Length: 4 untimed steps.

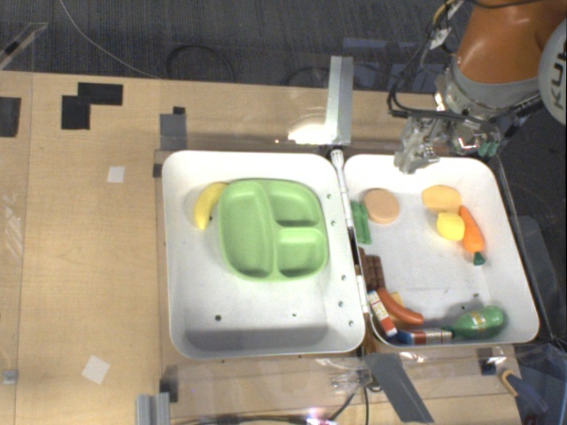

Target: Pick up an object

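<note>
The object to pick is not fixed by the task; the nearest candidate is the tan round piece (pixel 383 206), lying in the right bin (pixel 509 237) just below and slightly left of the end effector (pixel 416 153). The end effector hangs over the bin's upper edge with nothing between its fingers; whether they are spread or pressed together I cannot tell. This looks like the approach step: the next move calls for choosing a target, centring over it and descending. Below and to the right of the end effector sit an orange piece (pixel 441 197), a lemon (pixel 451 227) and a carrot (pixel 471 231), packed closely, which could foul a grasp. Far left of it, the left bin (pixel 186 317) holds a green tray (pixel 270 228) and a banana (pixel 208 204)
</note>
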Available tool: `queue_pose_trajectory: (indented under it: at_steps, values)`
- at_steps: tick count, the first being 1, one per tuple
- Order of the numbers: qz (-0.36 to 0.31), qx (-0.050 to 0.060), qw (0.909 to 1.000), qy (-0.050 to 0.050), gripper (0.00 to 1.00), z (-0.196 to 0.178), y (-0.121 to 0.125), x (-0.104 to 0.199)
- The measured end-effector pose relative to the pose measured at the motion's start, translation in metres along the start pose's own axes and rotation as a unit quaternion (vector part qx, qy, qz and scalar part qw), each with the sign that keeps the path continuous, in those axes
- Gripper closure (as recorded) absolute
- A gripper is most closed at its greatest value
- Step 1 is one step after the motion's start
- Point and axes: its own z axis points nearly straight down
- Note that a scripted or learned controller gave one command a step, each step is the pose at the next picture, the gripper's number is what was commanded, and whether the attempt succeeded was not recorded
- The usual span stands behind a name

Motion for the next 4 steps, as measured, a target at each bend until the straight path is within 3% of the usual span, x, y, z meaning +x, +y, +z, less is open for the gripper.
queue_pose_trajectory:
  at_steps: [1,2,3,4]
  values:
    - [-0.008,0.002,1.0,0.004,1.0,0.049,-0.103,0.058]
    - [-0.011,0.001,0.9999,0.002,0.0,0.048,-0.098,0.055]
    - [0.078,0.001,0.9969,0.001,0.0,0.14,-0.111,0.068]
    - [0.09,0.001,0.9959,0.001,0.0,0.149,-0.09,0.102]
